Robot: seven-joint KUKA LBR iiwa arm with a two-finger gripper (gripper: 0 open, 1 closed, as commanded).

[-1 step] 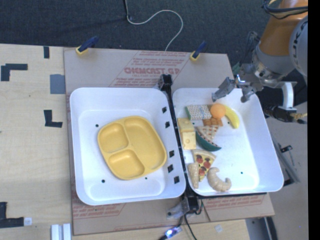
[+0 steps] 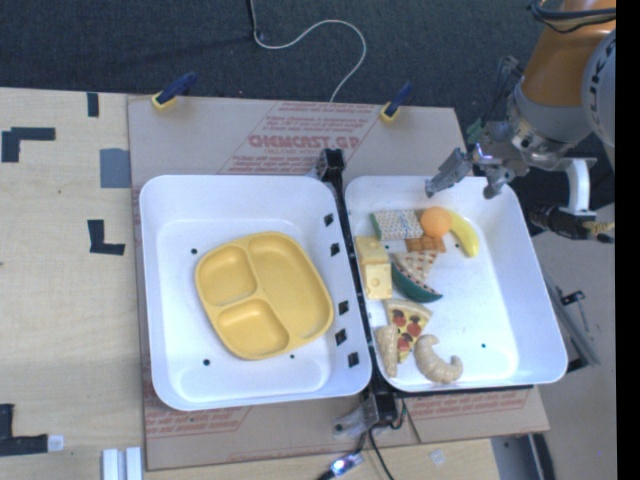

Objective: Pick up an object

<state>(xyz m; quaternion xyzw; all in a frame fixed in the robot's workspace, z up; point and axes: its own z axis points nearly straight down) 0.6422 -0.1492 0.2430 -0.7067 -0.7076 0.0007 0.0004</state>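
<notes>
Hovering end effector (image 2: 468, 175), spread above round orange (image 2: 435, 219), curved banana (image 2: 463, 233).

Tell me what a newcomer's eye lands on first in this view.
The yellow divided plate lying alone in the left bin stands out most. Next comes the cluster of toy food along the left side of the right bin: an orange beside a banana, and a pizza slice nearer the front. The gripper hangs open over that bin's far edge, holding nothing.
</notes>
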